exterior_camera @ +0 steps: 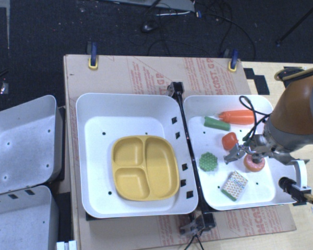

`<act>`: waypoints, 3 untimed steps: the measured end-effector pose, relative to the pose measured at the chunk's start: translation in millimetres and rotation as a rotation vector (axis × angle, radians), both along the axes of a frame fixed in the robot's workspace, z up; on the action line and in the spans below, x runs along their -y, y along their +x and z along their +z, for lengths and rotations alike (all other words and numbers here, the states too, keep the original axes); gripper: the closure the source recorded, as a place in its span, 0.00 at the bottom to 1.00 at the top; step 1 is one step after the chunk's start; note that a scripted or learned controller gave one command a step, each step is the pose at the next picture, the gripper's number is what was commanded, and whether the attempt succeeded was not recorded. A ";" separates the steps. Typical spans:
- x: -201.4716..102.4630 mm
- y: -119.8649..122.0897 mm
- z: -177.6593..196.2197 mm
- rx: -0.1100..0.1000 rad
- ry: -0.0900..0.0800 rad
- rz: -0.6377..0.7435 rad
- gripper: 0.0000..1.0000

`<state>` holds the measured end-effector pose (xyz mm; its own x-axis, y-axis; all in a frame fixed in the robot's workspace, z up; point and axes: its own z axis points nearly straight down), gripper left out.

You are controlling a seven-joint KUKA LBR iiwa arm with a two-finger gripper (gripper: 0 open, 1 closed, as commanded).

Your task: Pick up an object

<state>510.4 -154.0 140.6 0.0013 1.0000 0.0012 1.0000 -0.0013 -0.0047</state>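
Arm [295, 116] comes in from the right, orange band at top, grey wrist below it, over the right bin [266, 199]. Gripper [243, 151] sits low inside that bin, metal fingers pointing left. Can't tell whether it is open or closed (fingertips are small and blend with the cables), and nothing is clearly between them.

Objects in right bin:
- red piece [229, 140], just up-left of the gripper, very near the fingertips; touching or not, can't tell.
- pink ring with red centre [254, 162], just below-right of the gripper, partly tucked under the wrist.
- green bumpy ball [208, 161], left of the gripper, near but apart.
- green block [216, 123] and carrot [238, 117], at the far side of the bin, lying touching or nearly so, above the gripper.
- speckled box [234, 185] (white with a green edge), near front of bin, below the gripper, tilted.

Left bin [94, 108] holds a yellow tray [145, 167] with three compartments, lying flat, well apart from the gripper. The bins sit side by side on a cardboard sheet [146, 72], with a black divider [187, 139] between them. Black cable [253, 111] loops from the wrist over the carrot's end.
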 end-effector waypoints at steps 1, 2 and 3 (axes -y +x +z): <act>-0.7 2.3 -45.4 0.010 -0.001 0.000 0.00; 4.6 4.7 -31.7 0.023 -0.015 -0.003 1.00; 6.9 1.2 10.8 0.006 -0.002 0.000 1.00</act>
